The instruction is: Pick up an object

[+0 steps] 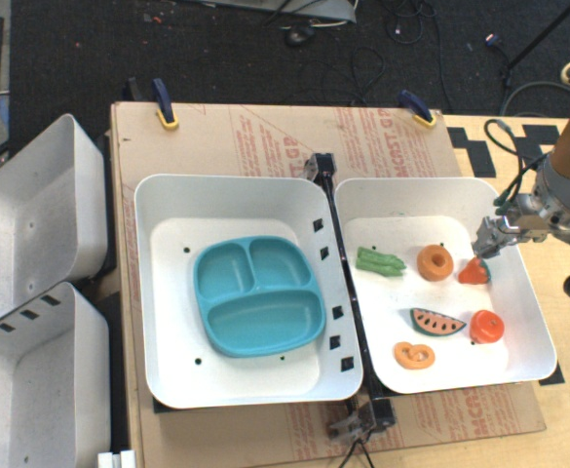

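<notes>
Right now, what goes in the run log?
arm: over right bin | gripper: by red toy | hold: unconfirmed | left bin: teal tray

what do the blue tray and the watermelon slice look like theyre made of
Blue tray: probably moulded plastic, a uniform teal colour with rounded compartment ridges and a soft sheen. Watermelon slice: likely toy plastic or rubber, with flat painted-looking red flesh, dark seeds and a green rind; too small to tell which.

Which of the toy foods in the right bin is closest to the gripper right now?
The red strawberry-like piece by the bin's right wall, directly under the gripper. The orange doughnut sits beside it, further left; the other pieces lie lower or further left.
</notes>
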{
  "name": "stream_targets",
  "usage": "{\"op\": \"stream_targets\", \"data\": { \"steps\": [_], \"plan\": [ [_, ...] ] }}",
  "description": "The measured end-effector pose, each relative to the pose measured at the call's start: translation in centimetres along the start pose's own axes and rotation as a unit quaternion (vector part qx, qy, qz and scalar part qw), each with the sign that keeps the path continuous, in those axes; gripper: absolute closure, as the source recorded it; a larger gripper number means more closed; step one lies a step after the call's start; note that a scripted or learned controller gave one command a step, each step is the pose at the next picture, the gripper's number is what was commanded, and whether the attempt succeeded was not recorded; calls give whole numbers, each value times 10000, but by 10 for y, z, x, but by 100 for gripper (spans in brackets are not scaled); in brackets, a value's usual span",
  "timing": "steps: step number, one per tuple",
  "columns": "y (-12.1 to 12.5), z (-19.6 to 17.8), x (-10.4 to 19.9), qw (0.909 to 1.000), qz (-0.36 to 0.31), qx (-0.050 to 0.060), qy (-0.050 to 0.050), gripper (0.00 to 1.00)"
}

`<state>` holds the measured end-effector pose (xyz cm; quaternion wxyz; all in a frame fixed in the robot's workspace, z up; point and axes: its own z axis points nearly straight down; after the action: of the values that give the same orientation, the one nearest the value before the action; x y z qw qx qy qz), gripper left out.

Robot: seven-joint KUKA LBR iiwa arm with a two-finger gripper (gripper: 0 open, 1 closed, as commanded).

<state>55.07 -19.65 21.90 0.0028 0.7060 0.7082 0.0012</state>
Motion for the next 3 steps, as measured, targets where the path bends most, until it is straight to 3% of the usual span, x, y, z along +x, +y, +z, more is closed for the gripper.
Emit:
{"op": "stream_targets", "data": {
  "steps": [1,3],
  "plan": [
    [1,2,0,10000,1,21,6,100],
    [16,-3,110,10000,-32,17,20,100]
  ]
}}
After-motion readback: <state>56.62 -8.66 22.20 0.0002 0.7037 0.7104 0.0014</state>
